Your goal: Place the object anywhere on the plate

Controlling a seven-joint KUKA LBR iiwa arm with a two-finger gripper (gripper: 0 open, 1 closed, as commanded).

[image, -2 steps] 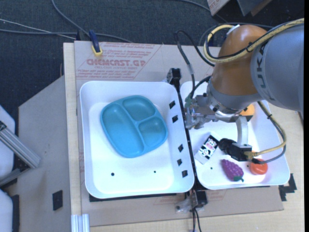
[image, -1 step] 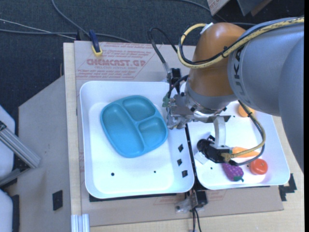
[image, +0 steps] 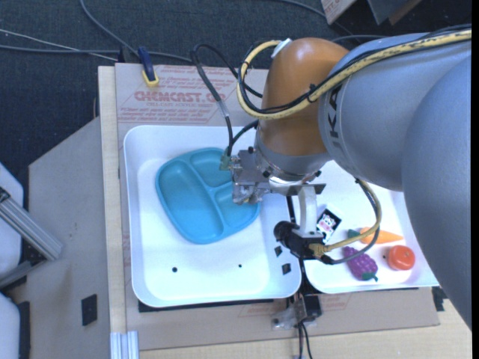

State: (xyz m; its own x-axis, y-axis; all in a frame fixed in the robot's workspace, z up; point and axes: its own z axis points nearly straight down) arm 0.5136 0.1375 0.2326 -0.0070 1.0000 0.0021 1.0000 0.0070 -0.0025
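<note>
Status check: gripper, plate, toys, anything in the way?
Gripper at blue plate right edge, left bin. Carrot, grapes, tomato in right bin. Arm overhangs bin divider.

The grey arm point(image: 389, 111) looms over the right white bin point(image: 337, 279) and the blue sectioned plate's point(image: 196, 200) right edge. The plate's left compartments and the left white bin's point(image: 150, 260) front floor lie open from above.

Lighting even, bright, from overhead. White bins point(image: 142, 223) near overexposure, little surface detail. Soft shadow lay under blue plate point(image: 191, 200). Broad highlight on orange band point(image: 299, 81) of arm. Grey arm point(image: 419, 118) close to lens, slightly soft. Dark floor point(image: 45, 21) grainy, underexposed.
</note>
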